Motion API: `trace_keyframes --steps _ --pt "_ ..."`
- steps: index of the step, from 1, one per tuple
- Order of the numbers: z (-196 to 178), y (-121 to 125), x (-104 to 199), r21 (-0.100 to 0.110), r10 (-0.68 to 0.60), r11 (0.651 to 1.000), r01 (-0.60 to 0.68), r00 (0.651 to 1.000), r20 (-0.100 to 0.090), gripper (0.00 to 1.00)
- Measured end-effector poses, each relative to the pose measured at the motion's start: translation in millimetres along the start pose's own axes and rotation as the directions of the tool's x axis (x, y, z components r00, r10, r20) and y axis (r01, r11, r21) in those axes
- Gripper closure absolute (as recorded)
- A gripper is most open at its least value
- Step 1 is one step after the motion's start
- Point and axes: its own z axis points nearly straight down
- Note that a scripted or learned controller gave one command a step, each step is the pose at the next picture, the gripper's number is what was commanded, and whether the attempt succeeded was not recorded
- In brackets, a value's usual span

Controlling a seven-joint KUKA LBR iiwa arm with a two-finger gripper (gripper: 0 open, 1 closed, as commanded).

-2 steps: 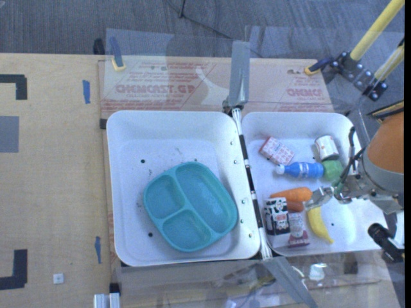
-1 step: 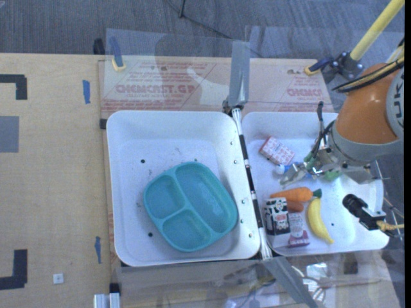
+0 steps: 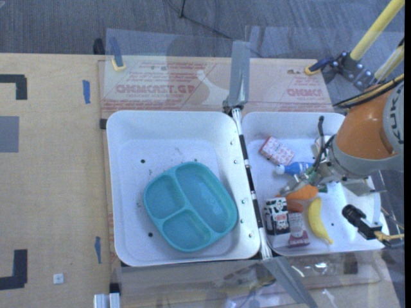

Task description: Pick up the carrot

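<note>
Carrot (image 3: pixel 302 196): light, stiff, smooth, likely toy; best pinched across thick middle, clear of banana (image 3: pixel 318 221). Gripper (image 3: pixel 316 178) just above; grip state impossible to tell.

The arm (image 3: pixel 366 136) ran off the right edge and hid part of the carrot (image 3: pixel 302 194) beneath its wrist.

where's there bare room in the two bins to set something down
The left white bin has bare floor along its far side and left wall, around the teal three-part plate. The right white bin is bare only at its far left corner, before the pink packet. Its middle is crowded: orange carrot, yellow banana, gripper.
</note>
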Motion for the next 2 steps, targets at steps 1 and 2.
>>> trace_keyframes --steps 1,2 --pt "-10.4 0.1 -3.1 -0.004 0.005 1.000 -0.005 1.000 0.001 1.00" --pt "-10.4 -0.1 -3.2 -0.004 0.006 1.000 -0.006 1.000 0.001 0.00"
